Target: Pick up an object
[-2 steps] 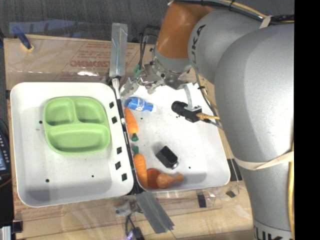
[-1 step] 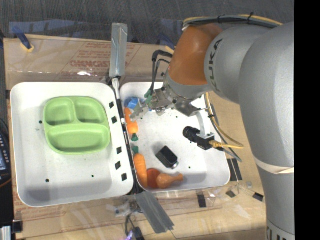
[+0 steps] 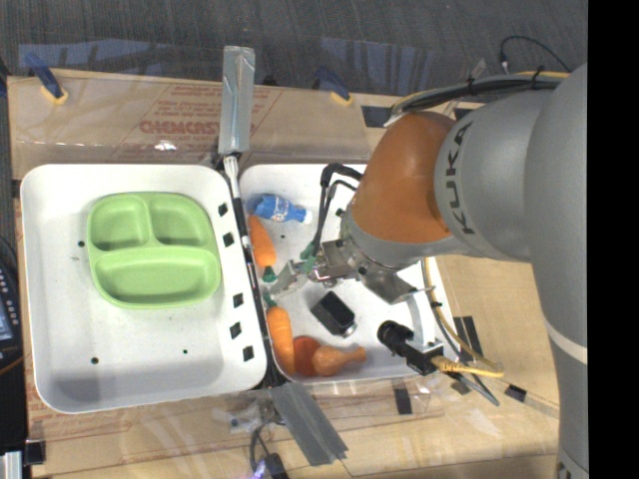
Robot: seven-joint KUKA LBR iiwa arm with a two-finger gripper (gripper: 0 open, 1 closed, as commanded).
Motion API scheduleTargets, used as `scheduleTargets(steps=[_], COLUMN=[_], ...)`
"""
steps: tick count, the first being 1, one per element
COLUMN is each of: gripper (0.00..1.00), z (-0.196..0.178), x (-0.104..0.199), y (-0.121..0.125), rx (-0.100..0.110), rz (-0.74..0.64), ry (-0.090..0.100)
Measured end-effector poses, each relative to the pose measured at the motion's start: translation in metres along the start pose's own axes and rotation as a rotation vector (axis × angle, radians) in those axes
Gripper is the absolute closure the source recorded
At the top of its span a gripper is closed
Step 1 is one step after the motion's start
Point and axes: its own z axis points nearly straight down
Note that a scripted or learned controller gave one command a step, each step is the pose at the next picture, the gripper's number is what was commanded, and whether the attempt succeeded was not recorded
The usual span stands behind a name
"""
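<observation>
My gripper (image 3: 287, 273) hangs low over the right bin (image 3: 300, 180), near its left wall, with the orange wrist band above it. An orange carrot (image 3: 262, 243) lies along that wall just up-left of the fingertips. A second carrot (image 3: 281, 333) lies below the gripper, touching a darker orange piece (image 3: 326, 356) at the bin's front edge. A blue and white item (image 3: 276, 209) rests toward the back of the bin. A black block (image 3: 333, 313) lies on the bin floor just right of the gripper. I see nothing between the fingertips.
The left bin (image 3: 60, 267) holds a green divided plate (image 3: 153, 246). A ridge with black clips (image 3: 240, 287) separates the two bins. The arm covers the right half of the right bin.
</observation>
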Motion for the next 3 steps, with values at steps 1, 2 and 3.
scheduleTargets(steps=[1, 2, 3], gripper=[0.0, 0.0, 0.0], z=[0.051, 0.099, 0.099], x=[-0.069, -0.067, -0.082], y=[0.04, -0.017, 0.001], rx=[0.001, -0.003, -0.005], rz=[0.03, 0.069, -0.339], ry=[0.0, -0.001, -0.002])
